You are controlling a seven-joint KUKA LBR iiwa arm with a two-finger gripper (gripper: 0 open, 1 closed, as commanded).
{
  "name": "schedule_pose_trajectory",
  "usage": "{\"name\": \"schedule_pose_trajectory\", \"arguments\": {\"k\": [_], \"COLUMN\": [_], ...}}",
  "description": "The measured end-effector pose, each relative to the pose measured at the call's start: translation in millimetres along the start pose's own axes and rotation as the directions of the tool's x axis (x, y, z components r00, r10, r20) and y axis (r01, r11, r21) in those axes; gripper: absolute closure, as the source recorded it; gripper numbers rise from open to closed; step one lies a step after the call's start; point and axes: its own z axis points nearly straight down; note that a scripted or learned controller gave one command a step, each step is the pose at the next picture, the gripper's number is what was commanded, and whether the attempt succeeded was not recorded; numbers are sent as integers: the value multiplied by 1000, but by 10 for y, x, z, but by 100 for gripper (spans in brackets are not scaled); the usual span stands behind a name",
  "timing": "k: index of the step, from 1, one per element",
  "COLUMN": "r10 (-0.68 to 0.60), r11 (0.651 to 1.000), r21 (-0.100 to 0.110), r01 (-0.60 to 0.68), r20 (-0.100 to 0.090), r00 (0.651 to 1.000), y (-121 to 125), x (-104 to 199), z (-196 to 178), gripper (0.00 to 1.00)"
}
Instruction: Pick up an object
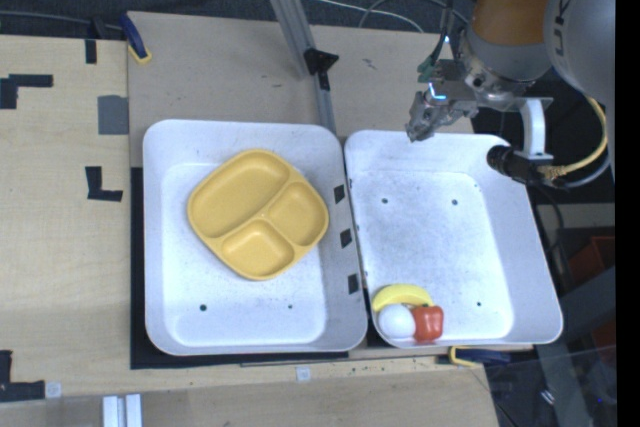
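Observation:
A yellow divided plate lies in the left bin. In the near left corner of the right bin sit a yellow banana-like piece, a white ball and a small red piece, all bunched together. My gripper hangs high over the far edge of the right bin, well away from those objects, with nothing seen between its fingers.
A slanted metal pole runs from the top down to the gap between the bins. Cables trail off the wrist at the right. Black tape marks dot the bench left of the bins.

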Motion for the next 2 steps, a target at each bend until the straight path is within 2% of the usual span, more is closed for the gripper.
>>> {"name": "schedule_pose_trajectory", "arguments": {"k": [1, 2], "r10": [0, -1], "r11": [1000, 1000], "r21": [2, 1], "r01": [0, 1], "r20": [1, 0], "r00": [1000, 1000], "y": [-17, 30], "x": [533, 1091], "z": [208, 257], "gripper": [100, 100]}}
